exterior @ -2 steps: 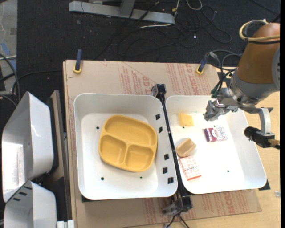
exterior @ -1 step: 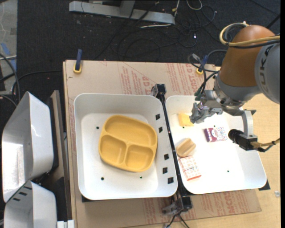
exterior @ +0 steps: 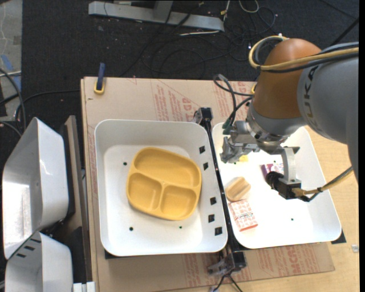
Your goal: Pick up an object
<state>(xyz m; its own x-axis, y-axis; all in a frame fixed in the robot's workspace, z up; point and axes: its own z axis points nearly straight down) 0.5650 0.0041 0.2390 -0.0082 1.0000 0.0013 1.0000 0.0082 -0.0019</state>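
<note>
Claw (exterior: 232,149) over right bin (exterior: 319,222); one bun (exterior: 238,187); one packet (exterior: 244,214)

Cardboard sheet (exterior: 159,97) with red print lies under both bins, showing beyond and left of the pincer (exterior: 232,151). Left white bin (exterior: 108,188) sits left of the pincer. Right white bin (exterior: 319,222) lies under it and to its right. Black clips (exterior: 212,201) line the seam between the bins, just below-left of the pincer. Blue-and-yellow clamp (exterior: 100,78) at the sheet's far-left corner. Two white tubs (exterior: 34,171), tilted, well left. Dark cables (exterior: 171,51) and a grey bar (exterior: 154,14) well beyond.
</note>
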